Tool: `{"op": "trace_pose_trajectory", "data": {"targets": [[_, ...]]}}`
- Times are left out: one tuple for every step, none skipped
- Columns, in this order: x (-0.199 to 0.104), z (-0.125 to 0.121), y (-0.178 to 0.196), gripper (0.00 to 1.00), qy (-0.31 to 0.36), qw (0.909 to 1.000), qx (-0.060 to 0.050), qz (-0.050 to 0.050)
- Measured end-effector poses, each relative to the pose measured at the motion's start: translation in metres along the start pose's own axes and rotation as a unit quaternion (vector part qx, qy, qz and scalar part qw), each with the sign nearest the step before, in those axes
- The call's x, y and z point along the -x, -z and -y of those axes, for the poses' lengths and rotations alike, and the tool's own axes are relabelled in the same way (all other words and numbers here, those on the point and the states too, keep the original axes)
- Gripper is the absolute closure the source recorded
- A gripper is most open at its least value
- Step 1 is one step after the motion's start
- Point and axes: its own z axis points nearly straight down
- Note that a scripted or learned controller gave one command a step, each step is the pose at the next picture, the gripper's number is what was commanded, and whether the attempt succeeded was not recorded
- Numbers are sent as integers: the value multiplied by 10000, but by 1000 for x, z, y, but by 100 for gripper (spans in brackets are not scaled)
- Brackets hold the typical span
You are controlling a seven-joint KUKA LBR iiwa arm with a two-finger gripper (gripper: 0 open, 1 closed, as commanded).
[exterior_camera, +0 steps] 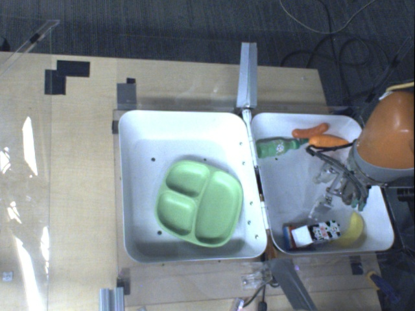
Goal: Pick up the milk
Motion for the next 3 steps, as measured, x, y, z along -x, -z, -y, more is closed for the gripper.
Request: {"op": "trace_pose_trajectory", "data": {"targets": [[-39, -28, 30, 0, -628, 9980, 3, -4], [-27, -11, -40, 0, 724, 9974, 29, 42], [-23, -12, -26, 100, 705, 9975, 36, 100]]}}
